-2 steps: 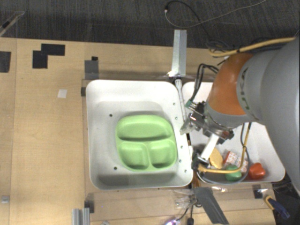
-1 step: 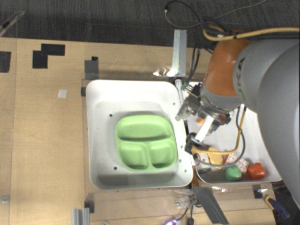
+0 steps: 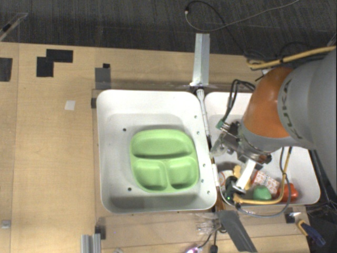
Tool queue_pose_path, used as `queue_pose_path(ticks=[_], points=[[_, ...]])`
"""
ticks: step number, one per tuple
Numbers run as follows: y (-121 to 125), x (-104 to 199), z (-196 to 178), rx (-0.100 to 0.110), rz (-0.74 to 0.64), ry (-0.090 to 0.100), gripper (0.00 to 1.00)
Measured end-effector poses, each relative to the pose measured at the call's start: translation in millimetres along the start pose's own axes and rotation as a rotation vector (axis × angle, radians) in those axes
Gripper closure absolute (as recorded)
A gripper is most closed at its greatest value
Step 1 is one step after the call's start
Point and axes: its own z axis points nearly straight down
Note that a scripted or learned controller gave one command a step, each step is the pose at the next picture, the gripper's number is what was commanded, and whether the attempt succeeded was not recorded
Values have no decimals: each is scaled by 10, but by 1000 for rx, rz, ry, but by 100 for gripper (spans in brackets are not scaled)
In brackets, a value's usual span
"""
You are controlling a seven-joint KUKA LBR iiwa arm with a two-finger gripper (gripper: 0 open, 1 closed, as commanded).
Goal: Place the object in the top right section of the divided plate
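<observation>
Reaching into the right bin (image 3: pixel 310 191), the hand (image 3: pixel 243 181) is hovering over small, seemingly light toys (image 3: pixel 261 187); its state is unclear.

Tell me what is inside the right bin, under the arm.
In the right bin, below the tool, lie a green object, an orange-red one and a red-and-white patterned item. The arm covers the bin's upper middle, so anything there is hidden.
</observation>
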Motion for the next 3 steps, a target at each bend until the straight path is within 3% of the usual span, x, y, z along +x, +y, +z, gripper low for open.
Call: queue_pose_path(ticks=[1, 2, 3], points=[[45, 180, -12, -3, -183, 2, 0], [280, -137, -1044, -4, -158, 2, 0], [122, -184, -537, -2, -167, 1, 0]])
